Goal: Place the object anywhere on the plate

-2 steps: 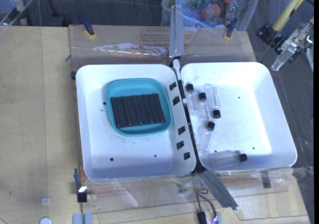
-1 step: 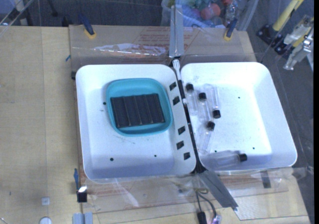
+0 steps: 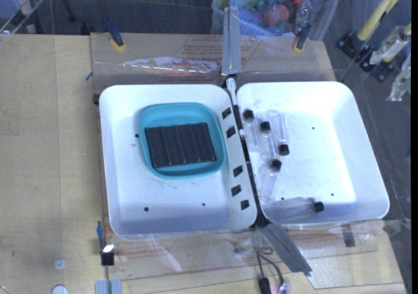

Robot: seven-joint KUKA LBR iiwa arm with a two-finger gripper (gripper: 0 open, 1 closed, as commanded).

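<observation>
Vials, clear with black caps, lie in right bin; blue plate left; gripper state unknowable

Bright, even light; soft, perhaps slightly blurred.

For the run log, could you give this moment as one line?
plate: left bin, dark slab on it | clear vials: right bin, none on plate

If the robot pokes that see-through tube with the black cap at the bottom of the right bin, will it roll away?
Probably. The tube looks round and lies on its side, so a nudge could roll it. It seems clear, smooth plastic, likely light and slippery to pinch. The bin wall nearby might stop it.
</observation>
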